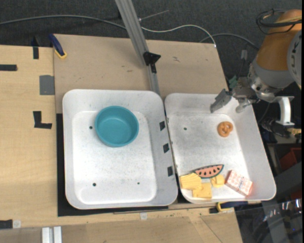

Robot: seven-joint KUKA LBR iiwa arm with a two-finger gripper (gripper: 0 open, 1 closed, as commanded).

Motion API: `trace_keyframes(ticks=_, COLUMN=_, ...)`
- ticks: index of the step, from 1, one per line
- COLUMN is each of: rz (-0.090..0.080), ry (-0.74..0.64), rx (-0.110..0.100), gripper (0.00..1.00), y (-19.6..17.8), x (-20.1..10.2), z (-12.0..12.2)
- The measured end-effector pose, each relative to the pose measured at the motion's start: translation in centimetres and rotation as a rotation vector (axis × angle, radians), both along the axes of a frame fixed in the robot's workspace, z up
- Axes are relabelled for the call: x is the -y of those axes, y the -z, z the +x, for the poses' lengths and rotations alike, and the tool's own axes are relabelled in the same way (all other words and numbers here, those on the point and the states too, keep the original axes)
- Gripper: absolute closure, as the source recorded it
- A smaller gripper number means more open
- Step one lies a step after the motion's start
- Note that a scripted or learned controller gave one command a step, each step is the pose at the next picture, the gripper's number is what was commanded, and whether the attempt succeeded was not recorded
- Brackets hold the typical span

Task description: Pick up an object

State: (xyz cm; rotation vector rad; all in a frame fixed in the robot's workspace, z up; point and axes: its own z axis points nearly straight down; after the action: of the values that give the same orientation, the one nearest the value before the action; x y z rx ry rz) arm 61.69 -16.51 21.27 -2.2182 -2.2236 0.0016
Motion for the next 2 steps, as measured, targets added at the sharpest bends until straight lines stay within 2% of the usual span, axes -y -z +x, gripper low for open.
trace_keyframes(ticks=1, rz=0.0, ry=0.0, rx=0.0, gripper=0.0, y=0.0, x=0.0, z=0.0)
trace_keyframes(ticks=2, rz=0.0, ry=0.001, rx=-0.004, gripper=0.0, y=4.6, x=0.2, z=-0.7)
